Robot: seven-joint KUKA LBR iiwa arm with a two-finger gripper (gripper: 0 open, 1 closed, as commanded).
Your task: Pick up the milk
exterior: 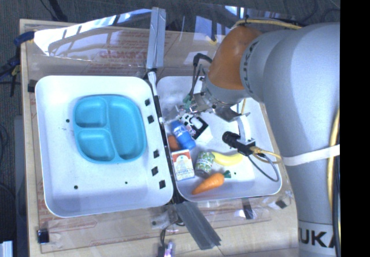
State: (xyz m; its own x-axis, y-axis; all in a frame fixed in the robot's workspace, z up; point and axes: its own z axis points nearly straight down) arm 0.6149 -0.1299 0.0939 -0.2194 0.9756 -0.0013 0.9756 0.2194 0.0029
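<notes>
The milk (183,165) is a small white carton with a red label, lying near the front left of the right bin (263,134), close to the divider. My gripper (190,119) hangs low over the bin's left middle, behind the milk and apart from it. Directly under the gripper lies a blue bottle (181,134). Nothing can be seen held in the gripper. The arm's orange band (231,59) and grey body cover the back right of the bin.
A green can (204,163), a banana (228,158) and a carrot (209,182) lie right of the milk. A small orange item (172,142) rests against the divider. The left bin (52,181) holds a blue sectioned tray (108,127).
</notes>
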